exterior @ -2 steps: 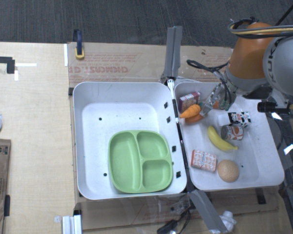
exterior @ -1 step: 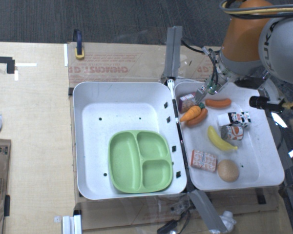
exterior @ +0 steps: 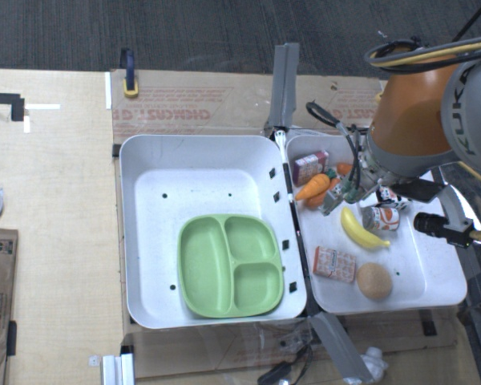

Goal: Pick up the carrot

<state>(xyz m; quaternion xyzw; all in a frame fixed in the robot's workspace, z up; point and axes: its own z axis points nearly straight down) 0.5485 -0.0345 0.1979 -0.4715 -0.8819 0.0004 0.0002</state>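
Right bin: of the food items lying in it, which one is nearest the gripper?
The carrot: its orange body lies right beside the gripper, at the bin's upper left. The banana, bread roll and small packets lie farther away.

On the worktop (exterior: 48, 175), the left bin (exterior: 144, 215) holds a divided plate (exterior: 228, 265) toward its front edge. In the right bin (exterior: 433, 283), the carrot (exterior: 313, 188) lies by the left wall near the back, the banana (exterior: 362, 228) mid-bin, and the round bun (exterior: 374, 280) near the front edge.

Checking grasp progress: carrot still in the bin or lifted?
In the bin. The carrot lies on the right bin's floor, with the gripper just beside it.
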